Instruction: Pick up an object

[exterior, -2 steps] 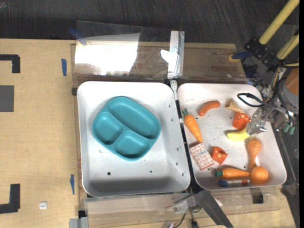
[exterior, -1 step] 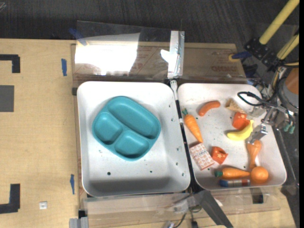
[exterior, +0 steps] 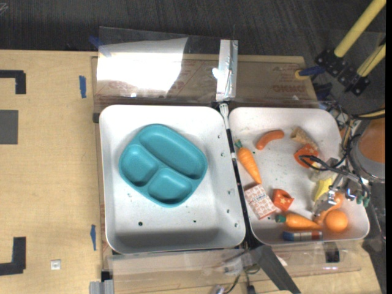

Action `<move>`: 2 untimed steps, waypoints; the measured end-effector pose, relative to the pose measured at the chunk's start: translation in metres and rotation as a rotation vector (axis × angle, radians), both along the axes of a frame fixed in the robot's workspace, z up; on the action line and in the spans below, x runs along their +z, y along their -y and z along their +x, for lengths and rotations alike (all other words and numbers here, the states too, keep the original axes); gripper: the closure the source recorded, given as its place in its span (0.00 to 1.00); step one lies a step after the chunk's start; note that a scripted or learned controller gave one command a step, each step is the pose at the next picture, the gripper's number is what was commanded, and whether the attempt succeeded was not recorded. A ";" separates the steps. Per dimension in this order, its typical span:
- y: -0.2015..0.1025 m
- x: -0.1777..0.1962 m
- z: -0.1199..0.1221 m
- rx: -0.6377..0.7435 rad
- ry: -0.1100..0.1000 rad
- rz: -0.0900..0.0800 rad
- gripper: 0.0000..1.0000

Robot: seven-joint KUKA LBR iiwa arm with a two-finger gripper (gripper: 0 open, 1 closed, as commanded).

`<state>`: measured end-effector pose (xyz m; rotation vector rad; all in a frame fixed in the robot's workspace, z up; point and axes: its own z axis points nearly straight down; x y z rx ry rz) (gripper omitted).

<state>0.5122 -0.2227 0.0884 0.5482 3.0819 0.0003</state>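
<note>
The right bin [exterior: 278, 122] holds several toy foods. Among them are a carrot [exterior: 248, 164], a sausage [exterior: 269, 138], a red-and-white box [exterior: 260, 201], a red pepper piece [exterior: 282, 199], a second carrot [exterior: 300, 221], an orange [exterior: 336, 220] and a yellow piece [exterior: 323, 187]. My gripper [exterior: 335, 196] reaches in from the right and hangs low over the bin's right side, just above the orange and beside the yellow piece. Cables and metal parts blur its tip. The arm's orange band [exterior: 373, 149] is at the right edge.
The left bin [exterior: 122, 225] holds a teal divided plate [exterior: 162, 164]. A bread-like piece [exterior: 301, 135] and an orange ring [exterior: 306, 158] lie at the right bin's far side, a marker [exterior: 301, 236] along its near wall. Yellow poles [exterior: 361, 23] stand at the top right.
</note>
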 end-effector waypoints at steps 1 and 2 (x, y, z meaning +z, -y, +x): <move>-0.021 0.002 -0.025 -0.030 0.011 -0.005 0.00; -0.018 0.001 -0.027 0.177 0.007 -0.006 0.00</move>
